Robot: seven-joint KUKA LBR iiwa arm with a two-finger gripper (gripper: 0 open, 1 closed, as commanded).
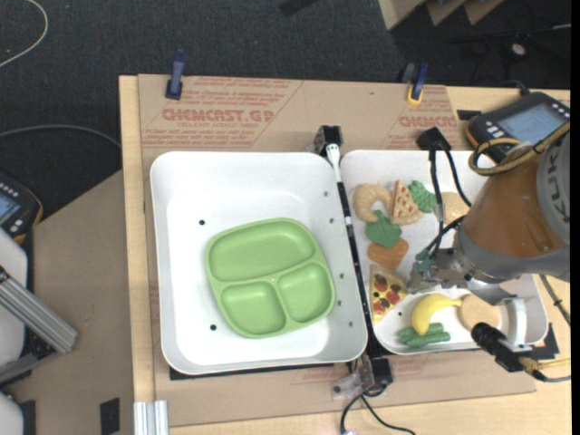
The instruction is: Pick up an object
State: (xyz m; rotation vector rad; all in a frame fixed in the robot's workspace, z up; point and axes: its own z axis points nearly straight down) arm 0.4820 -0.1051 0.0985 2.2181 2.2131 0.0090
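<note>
Judging the banana [431, 310] light, rigid and smooth, we advise gripping across its curved middle; whether the tool [424, 273] is spread, we cannot tell

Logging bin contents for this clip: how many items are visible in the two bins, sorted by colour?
Green: 4 (divided plate, leafy piece, leafy piece, bean pod)
Yellow: 1 (banana)
Tan or orange: 4 (croissant, pizza slice, orange piece, pizza slice)
Total: 9 visible; the arm may hide more.
</note>
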